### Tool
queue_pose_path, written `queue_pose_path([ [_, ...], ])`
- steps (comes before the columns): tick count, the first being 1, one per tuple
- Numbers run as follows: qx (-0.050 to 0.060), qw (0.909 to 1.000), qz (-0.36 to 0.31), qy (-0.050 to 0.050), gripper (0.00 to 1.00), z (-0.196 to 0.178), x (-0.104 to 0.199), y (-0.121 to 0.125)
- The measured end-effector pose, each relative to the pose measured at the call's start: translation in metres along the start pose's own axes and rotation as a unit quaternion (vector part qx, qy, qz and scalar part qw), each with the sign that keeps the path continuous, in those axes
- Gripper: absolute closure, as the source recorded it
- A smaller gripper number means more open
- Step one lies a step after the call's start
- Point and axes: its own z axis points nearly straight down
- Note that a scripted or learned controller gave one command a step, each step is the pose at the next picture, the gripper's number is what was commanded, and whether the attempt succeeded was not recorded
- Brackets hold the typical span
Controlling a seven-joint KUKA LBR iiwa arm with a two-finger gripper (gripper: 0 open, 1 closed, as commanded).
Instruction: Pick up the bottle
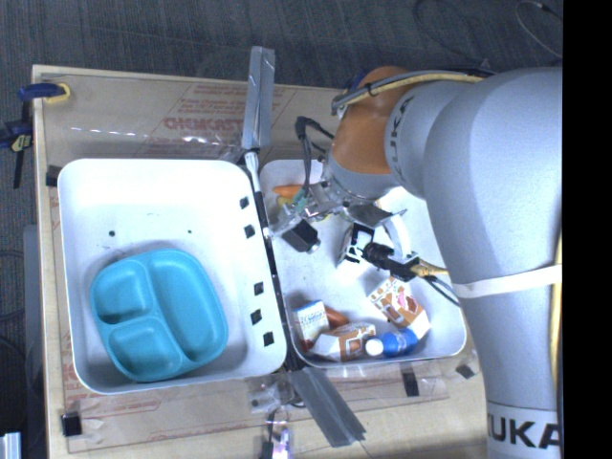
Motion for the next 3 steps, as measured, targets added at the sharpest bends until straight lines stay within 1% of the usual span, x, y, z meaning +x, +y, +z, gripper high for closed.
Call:
queue_pose_path([
  [1,0.000,0.9963,0.086,0.006,1.00,-0.090,0.086,0.019],
  [2,0.004,0.9778,0.209,0.006,1.00,-0.089,0.154,0.001],
  [3,0.004,0.9402,0.340,0.005,1.00,0.000,0.240,-0.013],
])
